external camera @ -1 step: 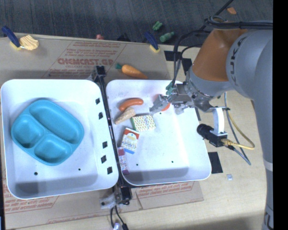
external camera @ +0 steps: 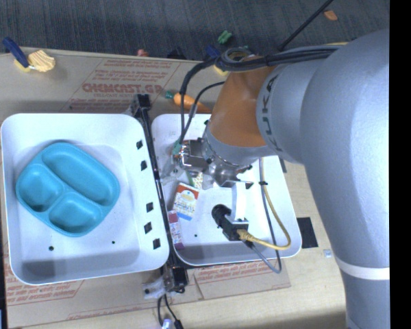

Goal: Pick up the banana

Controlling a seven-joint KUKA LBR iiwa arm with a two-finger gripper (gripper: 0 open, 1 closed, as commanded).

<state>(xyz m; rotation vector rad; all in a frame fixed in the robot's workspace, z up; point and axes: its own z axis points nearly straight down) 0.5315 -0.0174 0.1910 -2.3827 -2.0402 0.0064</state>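
Observation:
My gripper (external camera: pixel 192 168) is low in the right bin (external camera: pixel 281 242), near its left wall, with the grey wrist and orange band (external camera: pixel 241 112) covering most of it from above. A small yellowish piece (external camera: pixel 197 181) peeks out just under the gripper; too little shows to tell whether it is the banana. The arm's bulk hides the far and right parts of this bin.
A small carton with a red and white label (external camera: pixel 185 202) lies just in front of the gripper. A black plug on a yellow cable (external camera: pixel 230 226) hangs beside it. The left bin (external camera: pixel 27 266) holds a blue divided plate (external camera: pixel 67 187). An orange object (external camera: pixel 185 101) lies behind the bins.

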